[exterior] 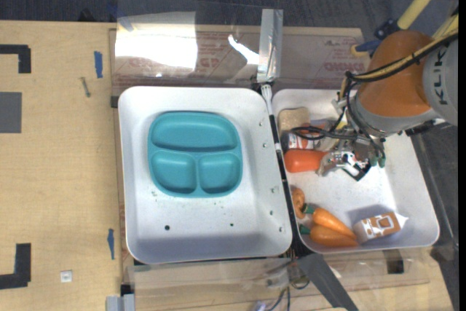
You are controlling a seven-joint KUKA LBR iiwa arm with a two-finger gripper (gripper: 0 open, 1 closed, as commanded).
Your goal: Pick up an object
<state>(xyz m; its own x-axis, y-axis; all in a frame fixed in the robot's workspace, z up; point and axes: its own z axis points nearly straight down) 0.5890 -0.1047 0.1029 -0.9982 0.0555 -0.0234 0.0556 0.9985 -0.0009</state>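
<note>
1. Tool [348, 160] down low inside the right bin [415, 178], hanging in the upper middle of it, wrapped in cables; impossible to tell from this slant what its grip is doing.
2. Just left of the tool: an orange-red block [302, 160], lying against the left wall of that bin and close enough to look like the target, though contact can't be confirmed.
3. Behind that, toward the bin's far-left corner: a pale tan object [293, 117], partly hidden.
4. Down at the near edge: a carrot-shaped orange toy [329, 223] lying tilted near the near-left corner, and a small white-and-orange carton [378, 226] just beside its tip.
5. Over in the left bin [138, 229]: a teal divided plate [195, 153], sitting in the middle, well apart from the action.
6. Step in hand, by the look of it: the descent and approach for a grasp, nothing visibly lifted yet.
7. Next move calls for: settling squarely over the orange-red block, clamping on it, then rising straight up without scraping the bin's left wall. Crowded spot, tricky angle.
</note>
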